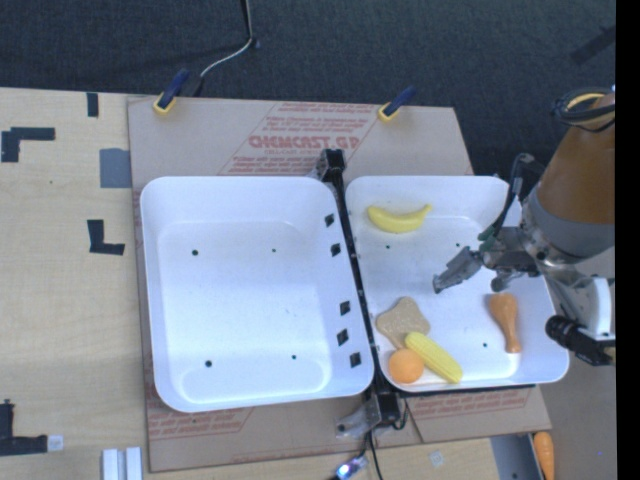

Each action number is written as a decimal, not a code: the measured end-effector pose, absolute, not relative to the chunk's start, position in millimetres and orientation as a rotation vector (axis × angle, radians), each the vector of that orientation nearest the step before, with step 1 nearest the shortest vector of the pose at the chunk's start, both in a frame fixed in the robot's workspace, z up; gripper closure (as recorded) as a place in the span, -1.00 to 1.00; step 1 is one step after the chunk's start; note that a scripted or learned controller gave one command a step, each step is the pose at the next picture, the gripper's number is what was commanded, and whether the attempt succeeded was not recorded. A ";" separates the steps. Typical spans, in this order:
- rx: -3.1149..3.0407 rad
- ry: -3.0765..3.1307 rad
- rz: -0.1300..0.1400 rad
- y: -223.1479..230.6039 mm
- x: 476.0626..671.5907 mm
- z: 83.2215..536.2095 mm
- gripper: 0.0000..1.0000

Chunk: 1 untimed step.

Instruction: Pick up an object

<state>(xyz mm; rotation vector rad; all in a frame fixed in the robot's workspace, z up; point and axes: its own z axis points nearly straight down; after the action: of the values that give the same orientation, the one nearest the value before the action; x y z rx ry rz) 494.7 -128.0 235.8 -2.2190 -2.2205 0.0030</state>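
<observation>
Camera view, from above at a slant: the surface (pixel 60 298) is pale wood w/ black tape marks on its left part. A brown cardboard sheet (pixel 300 143) w/ red print lies on it, held at the far edge by two yellow-and-blue clamps (pixel 170 92). Beyond the far edge, dark carpet-like floor (pixel 400 28), w/ a thin cable (pixel 235 48) running down to the cardboard.

Two white bins sit side by side on the cardboard, touching along a black divider w/ clips. Left bin (pixel 240 298) shows only small dark dots on its bottom. Right bin (pixel 455 193) holds five things: banana (pixel 398 217) near the far wall; tan bread-shaped piece (pixel 401 319) near the divider; orange ball (pixel 405 366) at the near wall, touching a yellow corn cob (pixel 433 357) just right of it; orange carrot-like piece (pixel 505 320) near the right wall.

Arm comes in from the right, orange band above grey wrist. End effector (pixel 456 271) hangs over mid right bin, between banana and bread piece, apart from both. Nothing seen between its fingers; whether open or closed, can't tell. No object is lifted; all lie on the bin floor.
</observation>
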 end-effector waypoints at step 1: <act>-2.211 -2.228 -0.001 -59.1 484.1 260.2 -1.00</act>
<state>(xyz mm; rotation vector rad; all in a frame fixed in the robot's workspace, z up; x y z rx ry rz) 484.1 -59.1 260.2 -2.2107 -2.2282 -0.0010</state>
